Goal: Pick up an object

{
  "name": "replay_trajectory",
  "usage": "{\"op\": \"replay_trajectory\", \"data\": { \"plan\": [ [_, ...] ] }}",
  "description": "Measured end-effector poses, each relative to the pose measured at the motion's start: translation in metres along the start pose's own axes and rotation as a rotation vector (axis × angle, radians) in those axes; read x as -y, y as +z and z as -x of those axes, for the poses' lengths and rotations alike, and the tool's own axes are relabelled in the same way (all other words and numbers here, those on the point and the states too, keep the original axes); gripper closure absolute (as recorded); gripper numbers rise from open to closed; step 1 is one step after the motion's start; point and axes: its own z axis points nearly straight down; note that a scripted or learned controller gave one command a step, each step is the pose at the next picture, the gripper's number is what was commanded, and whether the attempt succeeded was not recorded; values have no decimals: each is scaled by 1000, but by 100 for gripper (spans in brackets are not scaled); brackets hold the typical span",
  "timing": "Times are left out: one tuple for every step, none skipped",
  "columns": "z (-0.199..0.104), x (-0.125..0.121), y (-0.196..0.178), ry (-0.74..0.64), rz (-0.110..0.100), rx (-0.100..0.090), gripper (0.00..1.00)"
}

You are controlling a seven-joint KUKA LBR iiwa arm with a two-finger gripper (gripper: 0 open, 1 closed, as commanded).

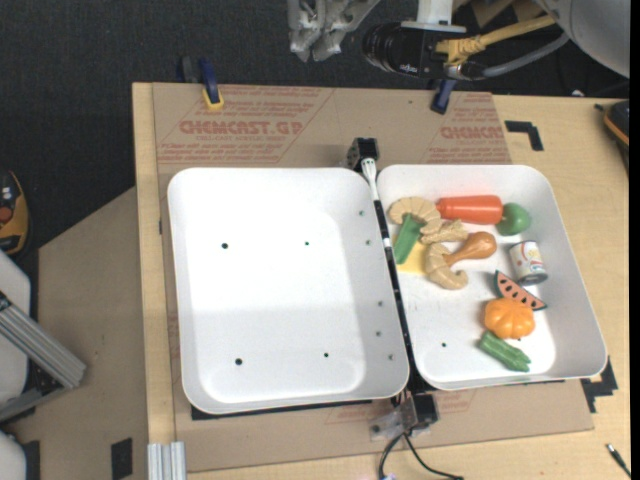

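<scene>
We place the gripper [318, 40] high beyond the bench's far edge, well apart from everything it might pick. It is too blurred for us to tell whether it is released or clenched, and we see nothing grasped in it.

The risk, as we judge it, is crowding. Closest to the tool, at the near end of the right bin [570, 268], a tan pastry piece [411, 209], a green pepper [407, 234] and a drumstick [466, 249] lie touching or overlapping, hard against the wall shared with the left bin [185, 268]. A descent there could catch that wall, or nudge two items at once and close on neither. The carrot [469, 208] beside them is long and rounded and could roll away, as could the green ball [514, 218] touching its end.

Farther from the tool, the small can [526, 261], the watermelon slice [518, 290] and the orange pumpkin [508, 318] stand more apart and look easier. Farthest lies a green pod [503, 352], near the bin's rim, where a grasp could clip the edge.

The left bin, off to the tool's side, shows bare white floor with small dark holes.
</scene>
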Motion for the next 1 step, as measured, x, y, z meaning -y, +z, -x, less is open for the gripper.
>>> {"op": "replay_trajectory", "data": {
  "plan": [
    [-1,0,-10,-2,3,-1,100]
  ]
}}
